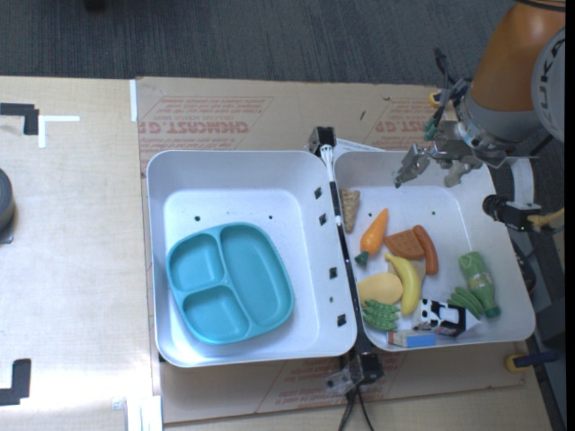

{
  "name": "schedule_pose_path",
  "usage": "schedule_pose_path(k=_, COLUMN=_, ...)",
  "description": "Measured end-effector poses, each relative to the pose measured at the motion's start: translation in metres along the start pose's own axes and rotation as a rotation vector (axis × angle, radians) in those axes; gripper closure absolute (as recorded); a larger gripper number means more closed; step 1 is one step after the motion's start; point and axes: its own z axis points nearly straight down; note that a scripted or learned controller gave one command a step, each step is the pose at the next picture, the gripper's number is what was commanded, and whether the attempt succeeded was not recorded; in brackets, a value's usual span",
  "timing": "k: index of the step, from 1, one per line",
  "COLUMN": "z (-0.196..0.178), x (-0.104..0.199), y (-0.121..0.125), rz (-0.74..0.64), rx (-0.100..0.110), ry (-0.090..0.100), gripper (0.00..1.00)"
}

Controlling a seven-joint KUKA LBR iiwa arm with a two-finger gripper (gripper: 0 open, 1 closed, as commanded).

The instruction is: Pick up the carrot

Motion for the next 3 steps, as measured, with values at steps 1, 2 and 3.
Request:
schedule_pose_path(k=1, z=0.077, x=0.001, y=-0.024, rz=0.139, rx=-0.001, ry=0.000, gripper=0.00)
schedule_pose_path(k=2, z=0.123, x=0.008, y=-0.019, rz=-0.021, rx=0.000, ry=0.001, gripper=0.00)
schedule_pose_path(k=3, z=0.114, x=0.007, y=-0.018, rz=-0.017, rx=0.000, ry=0.000, gripper=1.00)
